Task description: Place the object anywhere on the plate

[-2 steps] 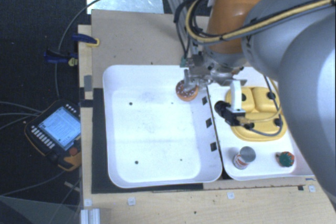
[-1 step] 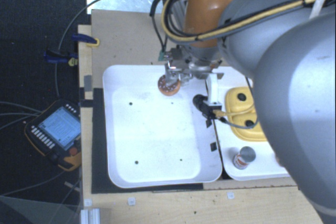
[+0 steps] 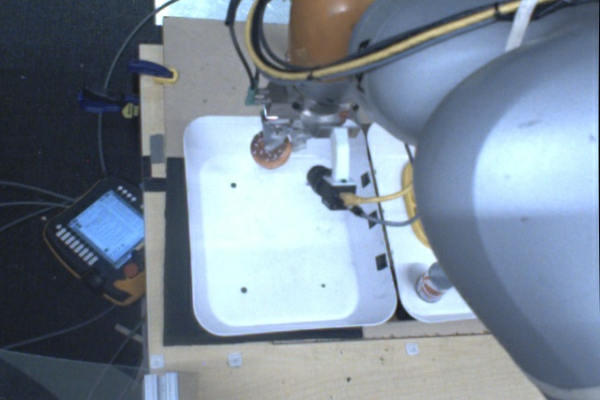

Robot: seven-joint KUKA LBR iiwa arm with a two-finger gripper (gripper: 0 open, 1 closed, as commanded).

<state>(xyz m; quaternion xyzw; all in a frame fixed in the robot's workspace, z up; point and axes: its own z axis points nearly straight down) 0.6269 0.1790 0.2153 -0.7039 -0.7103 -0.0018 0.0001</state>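
1. The arm (image 3: 450,61) comes in from 3 o'clock and covers most of the right side; its orange band (image 3: 333,0) sits at 12 o'clock above the left bin (image 3: 281,295).
2. The gripper (image 3: 277,134) hangs over the top edge of the left bin, near its 12 o'clock rim.
3. A small round brown object (image 3: 272,152) sits right at the gripper's tip, at the bin's 12 o'clock end. It looks to be touching the gripper, but I cannot tell whether it is pinched or lying on the bin floor.
4. I cannot tell whether the claw is spread or pressed together; the wrist hides it.
5. A black fitting with a yellow cable (image 3: 375,198) hangs at 3 o'clock of the object, over the bin's right side.
6. The right bin (image 3: 422,309) is mostly hidden by the arm; a small can (image 3: 431,281) shows at its 6 o'clock end.
7. A pendant (image 3: 98,234) with a lit screen lies on the floor at 9 o'clock, well apart from the bins.
8. Blue clamps (image 3: 150,70) grip the bench's left edge at 10 o'clock.
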